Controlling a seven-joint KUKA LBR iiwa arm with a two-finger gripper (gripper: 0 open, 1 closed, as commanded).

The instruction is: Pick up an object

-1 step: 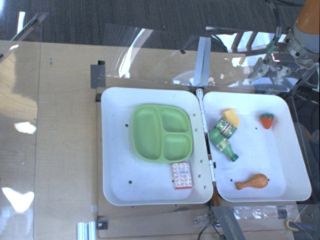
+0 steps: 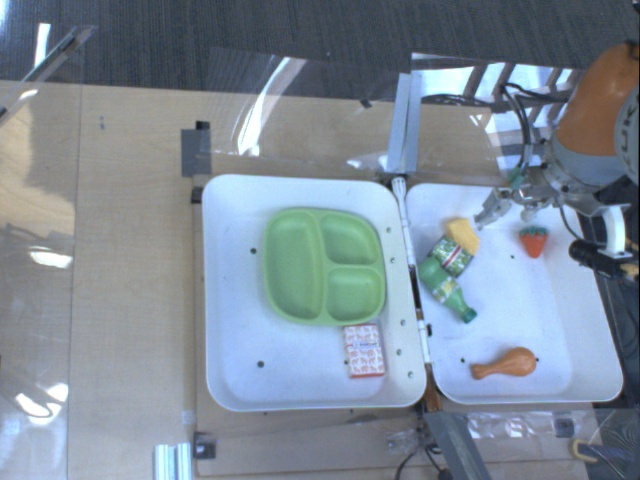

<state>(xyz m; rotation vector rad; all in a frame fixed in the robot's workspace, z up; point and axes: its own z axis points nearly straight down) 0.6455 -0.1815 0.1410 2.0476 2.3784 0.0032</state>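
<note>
Down at the near side of the right bin (image 2: 590, 368) lies a toy chicken leg (image 2: 505, 364) — it looks light, hard and smooth, and I think its thin end is the best spot to pinch. My gripper (image 2: 508, 201) hangs with its fingers apart and nothing in them at the far side, close to the yellow corn (image 2: 462, 234), the green bottle (image 2: 446, 280) and the strawberry (image 2: 534, 240). Those three sit near each other and near the wall — the leg has open floor all round.
</note>
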